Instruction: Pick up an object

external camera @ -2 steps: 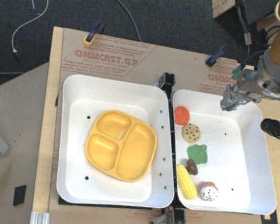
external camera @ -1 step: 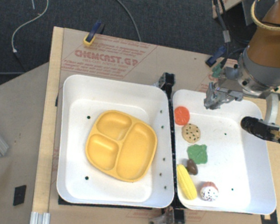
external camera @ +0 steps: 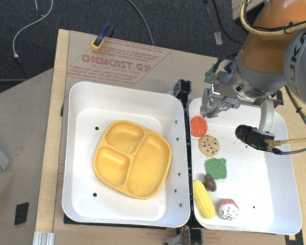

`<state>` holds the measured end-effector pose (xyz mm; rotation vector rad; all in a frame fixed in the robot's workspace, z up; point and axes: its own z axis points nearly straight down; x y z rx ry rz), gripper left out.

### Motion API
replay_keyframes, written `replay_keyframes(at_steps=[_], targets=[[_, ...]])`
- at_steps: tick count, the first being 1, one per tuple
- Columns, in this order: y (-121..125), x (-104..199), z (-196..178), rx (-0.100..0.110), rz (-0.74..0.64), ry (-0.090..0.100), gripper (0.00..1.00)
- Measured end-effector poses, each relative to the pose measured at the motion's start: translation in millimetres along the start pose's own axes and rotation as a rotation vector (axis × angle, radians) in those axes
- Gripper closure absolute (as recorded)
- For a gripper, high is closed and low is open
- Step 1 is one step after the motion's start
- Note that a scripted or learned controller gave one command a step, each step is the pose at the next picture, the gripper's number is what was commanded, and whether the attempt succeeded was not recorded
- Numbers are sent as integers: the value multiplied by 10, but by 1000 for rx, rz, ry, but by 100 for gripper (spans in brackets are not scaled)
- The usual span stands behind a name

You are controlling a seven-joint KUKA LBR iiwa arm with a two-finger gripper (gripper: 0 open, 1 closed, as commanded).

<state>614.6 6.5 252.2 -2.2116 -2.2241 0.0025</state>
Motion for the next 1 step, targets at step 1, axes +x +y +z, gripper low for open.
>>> replay_keyframes(at_steps=[1], targets=[[-24, 458, 55, -1, 0, 0, 100]])
